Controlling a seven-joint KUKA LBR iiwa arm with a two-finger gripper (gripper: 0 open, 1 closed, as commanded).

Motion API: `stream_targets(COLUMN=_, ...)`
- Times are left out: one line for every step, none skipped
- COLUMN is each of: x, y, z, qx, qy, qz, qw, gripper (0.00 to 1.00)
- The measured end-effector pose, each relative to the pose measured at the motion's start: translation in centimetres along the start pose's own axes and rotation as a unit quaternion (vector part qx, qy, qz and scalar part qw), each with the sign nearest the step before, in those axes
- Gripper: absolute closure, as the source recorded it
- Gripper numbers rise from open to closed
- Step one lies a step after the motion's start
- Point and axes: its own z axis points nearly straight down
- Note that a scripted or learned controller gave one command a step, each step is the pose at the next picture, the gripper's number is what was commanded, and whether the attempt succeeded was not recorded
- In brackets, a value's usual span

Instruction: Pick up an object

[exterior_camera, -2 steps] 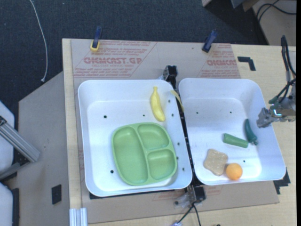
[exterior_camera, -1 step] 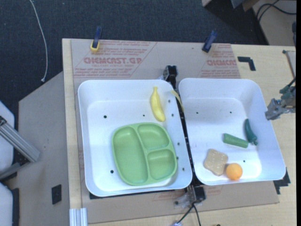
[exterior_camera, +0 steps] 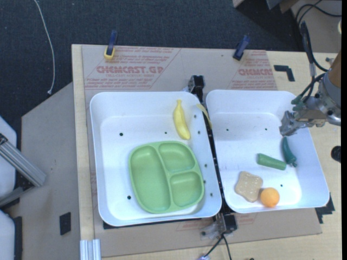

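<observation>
Jaws above right bin (exterior_camera: pixel 238 99), grip unreadable; teal pepper (exterior_camera: pixel 289 151), green cylinder (exterior_camera: pixel 271 162) just below.

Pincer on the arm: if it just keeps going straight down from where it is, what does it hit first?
Most likely the dark green item, lying just below the pincer near the right bin's far right wall. Depth is hard to judge from this slanted view, so it may touch bare bin floor beside it instead.
</observation>
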Motion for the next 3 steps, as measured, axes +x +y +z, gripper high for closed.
stream_targets(x=5.7, y=-0.1, z=0.5, qx=0.000, qy=0.000, qz=0.000, qw=1.0000, gripper=1.00)
stream_targets(x=11.2, y=0.8, z=0.5, qx=-0.001, qy=-0.001, qz=0.002, qw=1.0000, gripper=1.00)
stream_targets(x=17.2, y=1.4, z=2.2, qx=0.002, qy=0.000, qz=0.000, qw=1.0000, gripper=1.00)
